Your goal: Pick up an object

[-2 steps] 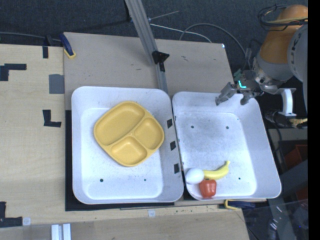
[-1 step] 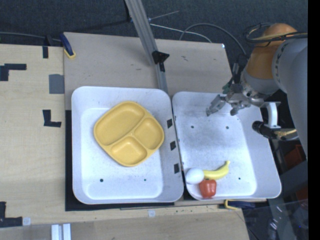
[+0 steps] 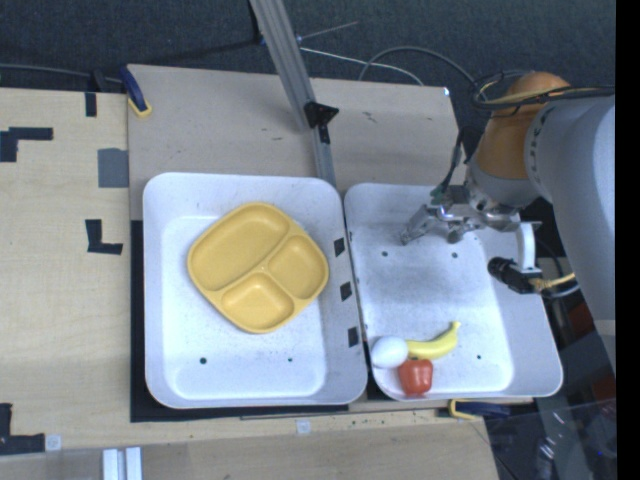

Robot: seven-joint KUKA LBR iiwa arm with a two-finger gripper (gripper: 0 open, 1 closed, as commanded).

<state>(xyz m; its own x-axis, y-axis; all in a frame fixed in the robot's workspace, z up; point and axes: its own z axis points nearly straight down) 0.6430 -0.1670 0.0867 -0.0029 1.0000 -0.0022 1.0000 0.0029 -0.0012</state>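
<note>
A yellow banana, a white egg-like ball and a red pepper-like piece lie together at the near edge of the right bin. My gripper hangs over the far part of that bin, well away from the three objects, with its fingers pointing left. Nothing is between its fingers, and they appear spread. The grey arm with its orange band comes in from the right.
The left bin holds a yellow divided plate. A metal pole slants across the bench behind the bins. Cables run along the right bin's far right side.
</note>
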